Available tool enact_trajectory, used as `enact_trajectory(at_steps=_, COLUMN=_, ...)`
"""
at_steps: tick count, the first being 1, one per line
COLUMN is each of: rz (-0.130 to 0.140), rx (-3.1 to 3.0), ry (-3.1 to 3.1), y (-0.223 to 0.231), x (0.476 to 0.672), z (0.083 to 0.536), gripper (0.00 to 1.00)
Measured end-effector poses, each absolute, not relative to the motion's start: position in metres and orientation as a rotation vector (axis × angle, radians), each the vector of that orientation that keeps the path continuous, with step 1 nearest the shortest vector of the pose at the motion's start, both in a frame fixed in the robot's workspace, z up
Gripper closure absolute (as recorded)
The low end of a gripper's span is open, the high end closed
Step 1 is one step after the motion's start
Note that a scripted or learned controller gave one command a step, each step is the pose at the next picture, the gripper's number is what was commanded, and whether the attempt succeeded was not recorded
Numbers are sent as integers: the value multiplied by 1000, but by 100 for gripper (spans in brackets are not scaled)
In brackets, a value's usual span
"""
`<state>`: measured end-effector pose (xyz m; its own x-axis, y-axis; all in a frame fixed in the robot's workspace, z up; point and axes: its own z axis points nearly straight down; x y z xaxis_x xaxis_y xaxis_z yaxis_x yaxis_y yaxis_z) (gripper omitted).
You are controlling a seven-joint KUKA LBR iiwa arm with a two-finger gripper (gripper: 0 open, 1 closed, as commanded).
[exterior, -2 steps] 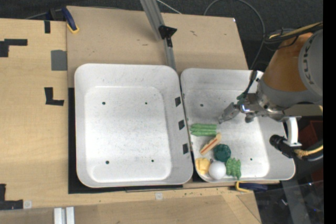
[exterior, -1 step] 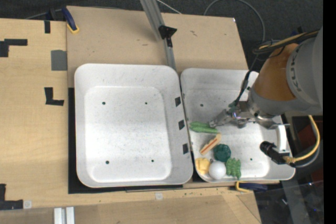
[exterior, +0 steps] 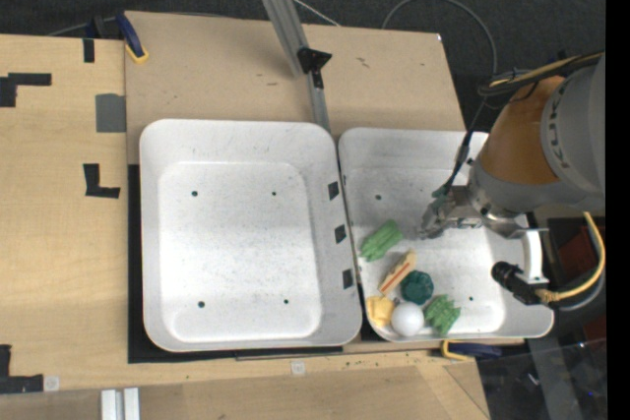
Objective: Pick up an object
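Bulky grey metal arm (exterior: 583,128) with broad orange band (exterior: 517,148); small dark grey gripper (exterior: 435,218); thin black cable along left side, yellow cable looped at right.

The wooden bench (exterior: 246,64) bears two shallow white bins side by side: left bin (exterior: 236,138) and right bin (exterior: 394,152).

You see the arm (exterior: 536,148) reaching into the right bin (exterior: 394,162), its gripper (exterior: 433,221) low over the bin floor, just right of a light green piece (exterior: 380,240). Nearer the front edge lie an orange stick (exterior: 397,272), a dark green lump (exterior: 416,287), a yellow piece (exterior: 380,311), a white ball (exterior: 407,319) and a green toy (exterior: 442,313). The left bin (exterior: 236,231) sits alongside.
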<state>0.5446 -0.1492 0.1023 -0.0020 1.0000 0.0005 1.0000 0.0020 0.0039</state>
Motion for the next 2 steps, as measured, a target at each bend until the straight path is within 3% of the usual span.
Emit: enact_trajectory(at_steps=2, rz=4, rx=2216, ry=2221, y=-145, x=546, z=224, gripper=100)
